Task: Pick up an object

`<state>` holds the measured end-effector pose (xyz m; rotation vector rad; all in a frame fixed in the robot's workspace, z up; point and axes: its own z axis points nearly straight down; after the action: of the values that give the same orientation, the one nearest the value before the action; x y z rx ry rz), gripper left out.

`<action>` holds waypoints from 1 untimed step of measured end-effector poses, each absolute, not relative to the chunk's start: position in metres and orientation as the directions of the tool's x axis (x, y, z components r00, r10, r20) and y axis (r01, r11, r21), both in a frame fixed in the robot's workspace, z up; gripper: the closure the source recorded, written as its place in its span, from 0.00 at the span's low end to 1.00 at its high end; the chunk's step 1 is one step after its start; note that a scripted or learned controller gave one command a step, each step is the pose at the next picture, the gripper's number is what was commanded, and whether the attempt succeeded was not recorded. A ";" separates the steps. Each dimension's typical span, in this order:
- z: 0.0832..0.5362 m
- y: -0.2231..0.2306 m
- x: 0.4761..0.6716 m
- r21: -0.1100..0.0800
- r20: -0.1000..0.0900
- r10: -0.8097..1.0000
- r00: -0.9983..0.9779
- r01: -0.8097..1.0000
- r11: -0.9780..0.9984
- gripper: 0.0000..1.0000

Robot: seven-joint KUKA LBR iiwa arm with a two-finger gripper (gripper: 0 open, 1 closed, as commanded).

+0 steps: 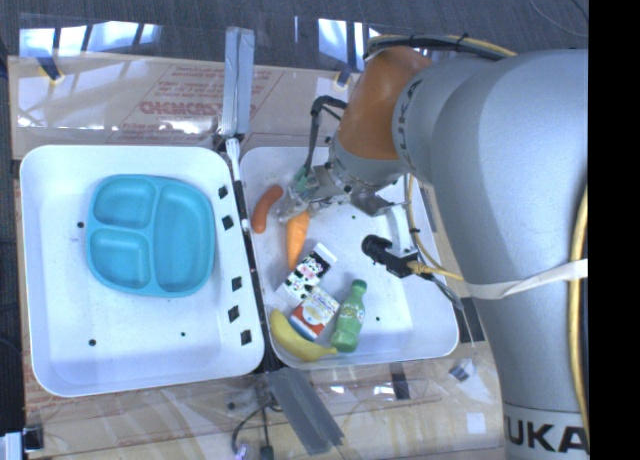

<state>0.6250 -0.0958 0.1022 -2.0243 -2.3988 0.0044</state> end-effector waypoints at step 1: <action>0.248 -0.073 0.655 -0.001 0.000 0.995 -0.105 0.995 0.105 1.00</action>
<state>0.6551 -0.0726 0.2480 -2.1018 -2.3346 0.0011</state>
